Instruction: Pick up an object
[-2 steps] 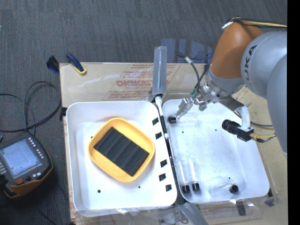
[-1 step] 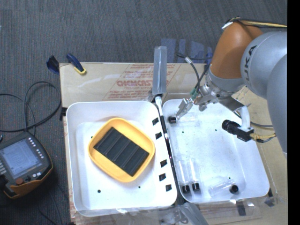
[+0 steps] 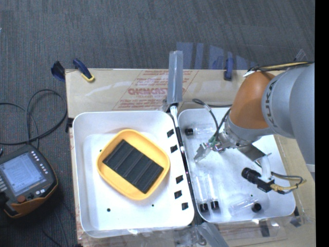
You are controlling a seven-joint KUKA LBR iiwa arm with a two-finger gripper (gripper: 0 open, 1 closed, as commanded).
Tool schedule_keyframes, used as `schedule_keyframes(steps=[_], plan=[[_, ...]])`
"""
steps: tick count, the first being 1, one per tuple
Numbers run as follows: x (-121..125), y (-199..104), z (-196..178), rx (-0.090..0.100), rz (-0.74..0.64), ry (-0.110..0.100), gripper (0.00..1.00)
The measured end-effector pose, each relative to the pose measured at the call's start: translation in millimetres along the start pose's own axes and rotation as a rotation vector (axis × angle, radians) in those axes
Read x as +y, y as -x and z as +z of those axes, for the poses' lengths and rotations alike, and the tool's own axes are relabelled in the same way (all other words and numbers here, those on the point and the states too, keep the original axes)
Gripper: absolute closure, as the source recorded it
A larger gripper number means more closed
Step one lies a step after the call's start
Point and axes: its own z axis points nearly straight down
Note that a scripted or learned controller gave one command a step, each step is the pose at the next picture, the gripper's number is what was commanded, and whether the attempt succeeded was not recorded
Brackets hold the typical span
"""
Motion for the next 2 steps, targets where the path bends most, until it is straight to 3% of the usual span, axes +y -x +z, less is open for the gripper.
schedule_keyframes(steps=[1, 2], plan=[[46.5, 31.4, -13.1, -0.001, -0.095, 0.002, 0.0], [36.0, 12.5, 0.5, 0.0, -0.114, -0.001, 0.0]])
